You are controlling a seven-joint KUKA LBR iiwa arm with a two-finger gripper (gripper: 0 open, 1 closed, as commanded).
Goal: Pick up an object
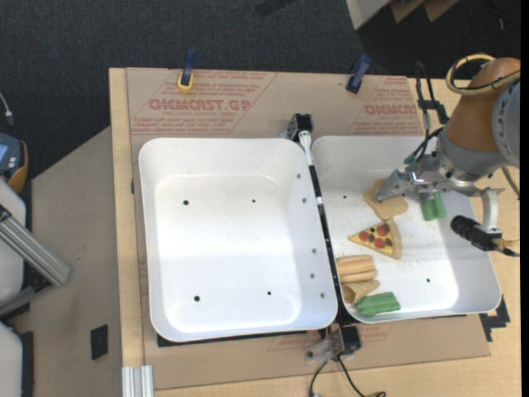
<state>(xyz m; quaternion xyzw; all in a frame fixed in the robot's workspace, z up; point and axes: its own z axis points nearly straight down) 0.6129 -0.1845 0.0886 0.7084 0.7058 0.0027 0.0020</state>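
- Several toy food pieces lie in the right bin: a tan flat piece near its middle, a pizza slice just below that, a hot dog bun by the left wall, and a green piece at the near edge.
- A second green piece stands just right of the tan piece, under the wrist.
- The gripper sits low over the tan piece, at its upper right edge; whether it is spread or closed cannot be told, and no object is seen held.
- The arm reaches in from the right, orange band above the wrist.
- The left bin sits beside it, both on a cardboard-covered worktop.
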